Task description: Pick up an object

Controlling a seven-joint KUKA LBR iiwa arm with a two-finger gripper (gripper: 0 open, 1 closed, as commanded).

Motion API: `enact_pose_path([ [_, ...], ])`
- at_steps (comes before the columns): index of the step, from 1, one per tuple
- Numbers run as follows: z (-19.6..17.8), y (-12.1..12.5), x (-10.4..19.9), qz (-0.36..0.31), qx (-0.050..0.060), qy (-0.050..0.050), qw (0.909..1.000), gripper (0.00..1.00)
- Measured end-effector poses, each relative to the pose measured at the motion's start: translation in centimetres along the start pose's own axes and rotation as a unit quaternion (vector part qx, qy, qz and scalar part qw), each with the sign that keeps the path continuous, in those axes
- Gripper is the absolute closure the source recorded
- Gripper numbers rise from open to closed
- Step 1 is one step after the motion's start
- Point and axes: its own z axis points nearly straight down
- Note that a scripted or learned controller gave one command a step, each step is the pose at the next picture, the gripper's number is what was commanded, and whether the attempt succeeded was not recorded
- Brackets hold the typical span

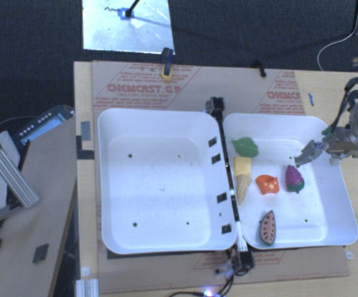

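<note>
The right bin [327,184] holds several toy foods: a green leafy piece [245,146], a yellow ice cream cone [242,177], an orange-red piece [267,184], a purple bunch of grapes [294,178] and a watermelon slice [266,227]. My gripper [307,153] reaches in from the right and hangs over the right bin's upper right part, just above and to the right of the grapes. Nothing shows between its fingers.
The left bin [160,178] sits beside the right one, with a black clip strip [225,178] along the shared edge. A yellow-and-blue clamp [166,64] stands at the bench's back edge. A cable [336,39] trails at the top right.
</note>
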Motion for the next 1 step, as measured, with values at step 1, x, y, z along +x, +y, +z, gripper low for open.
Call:
enact_pose_path([
  [1,13.32,-0.78,3.89,-0.002,0.006,0.002,1.0,0.0],
])
